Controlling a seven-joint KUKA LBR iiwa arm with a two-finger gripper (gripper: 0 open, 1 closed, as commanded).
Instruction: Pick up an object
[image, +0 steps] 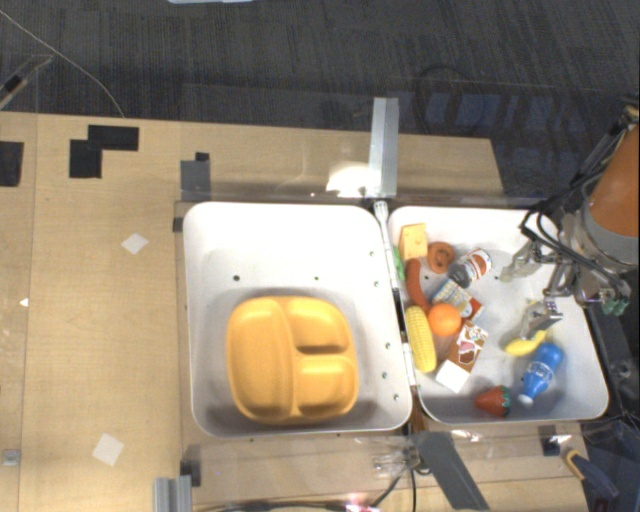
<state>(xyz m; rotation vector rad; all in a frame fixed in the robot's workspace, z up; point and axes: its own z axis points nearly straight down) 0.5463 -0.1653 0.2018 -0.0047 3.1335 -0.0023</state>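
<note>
- A grey arm with an orange band is reaching in from the right over the right bin (590, 400), its gripper (541, 322) hanging low near that bin's right wall, just above a yellow banana (524, 346).
- The gripper's fingers (532, 326) are appearing slightly spread with nothing visibly between them; at this size the gap is hard to read, so that is a judgement.
- The candidates for picking are lying crowded in the right bin: a blue bottle (537, 378) beside the banana toward the near right corner, a strawberry (492, 401) at the near edge, an ear of corn (421, 338) along the left wall, with an orange (444, 320) touching it.
- The left bin (250, 225) is holding a yellow divided tray (292, 356) toward its near edge.
- The step in hand is looking like the descent onto a target, most likely the banana; no lift is under way.
- The next move is calling for the fingers to straddle the banana across its narrow width, clear of the bottle, then press together before rising.
</note>
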